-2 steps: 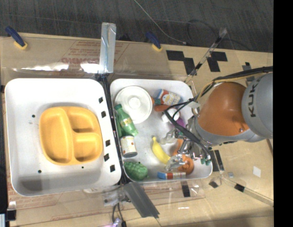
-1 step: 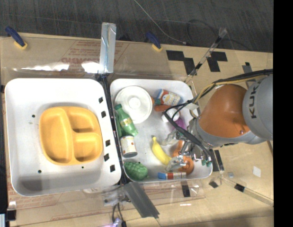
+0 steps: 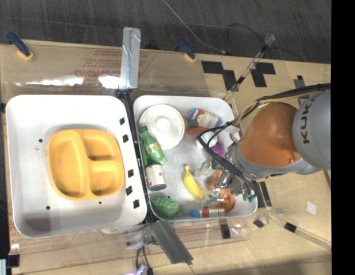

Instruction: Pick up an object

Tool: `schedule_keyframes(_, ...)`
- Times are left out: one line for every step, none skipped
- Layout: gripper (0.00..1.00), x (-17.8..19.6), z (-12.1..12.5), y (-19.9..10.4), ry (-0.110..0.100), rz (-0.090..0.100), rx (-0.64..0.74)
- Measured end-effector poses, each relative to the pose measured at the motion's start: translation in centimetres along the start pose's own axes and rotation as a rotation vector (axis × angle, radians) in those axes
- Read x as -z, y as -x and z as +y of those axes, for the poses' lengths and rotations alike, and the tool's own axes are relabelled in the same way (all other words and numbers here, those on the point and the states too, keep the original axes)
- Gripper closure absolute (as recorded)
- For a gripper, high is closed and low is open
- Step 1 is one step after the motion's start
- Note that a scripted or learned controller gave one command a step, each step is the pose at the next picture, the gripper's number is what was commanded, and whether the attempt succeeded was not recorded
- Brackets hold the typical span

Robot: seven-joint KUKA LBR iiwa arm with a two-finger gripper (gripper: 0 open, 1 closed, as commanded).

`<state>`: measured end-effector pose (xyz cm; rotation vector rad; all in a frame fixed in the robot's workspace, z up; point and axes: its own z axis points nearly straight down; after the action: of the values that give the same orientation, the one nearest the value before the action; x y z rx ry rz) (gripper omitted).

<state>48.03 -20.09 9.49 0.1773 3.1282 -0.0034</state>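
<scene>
We can read little here: the grey arm (image 3: 318,132) carries dark letters that look like "KU" at the right edge of the view, and faint reddish print runs across the brown cardboard of the worktop (image 3: 166,59) behind the bins, too washed out to make out. The labels on the green bottle (image 3: 149,145) and on the small can (image 3: 156,177) just below it are too small to read.

The tool (image 3: 219,192) sits low in the right bin (image 3: 183,103), near its front right corner, under the orange band (image 3: 268,135) and a tangle of black cables. It hangs over a small orange object (image 3: 226,198); we cannot tell whether anything is gripped, because the wrist and cables cover that spot.

Around it the right bin is crowded. A yellow banana (image 3: 192,183) lies just to the left of the tool, a red and blue marker-like stick (image 3: 207,212) lies along the front wall just below it, and a green knobbly object (image 3: 165,206) sits in the front left corner. A white bowl (image 3: 162,125) rests near the back wall, with a colourful packet (image 3: 203,119) to its right and a purple item (image 3: 218,150) partly under the cables.

The left bin (image 3: 28,113) holds a yellow divided tray (image 3: 85,163). Blue clamps (image 3: 20,45) grip the cardboard at the back, and a silvery strip (image 3: 131,57) stands above the seam between the bins.
</scene>
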Motion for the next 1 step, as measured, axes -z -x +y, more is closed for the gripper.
schedule_keyframes(0.0,-0.05,-0.11,-0.01,0.0,0.0,-0.034)
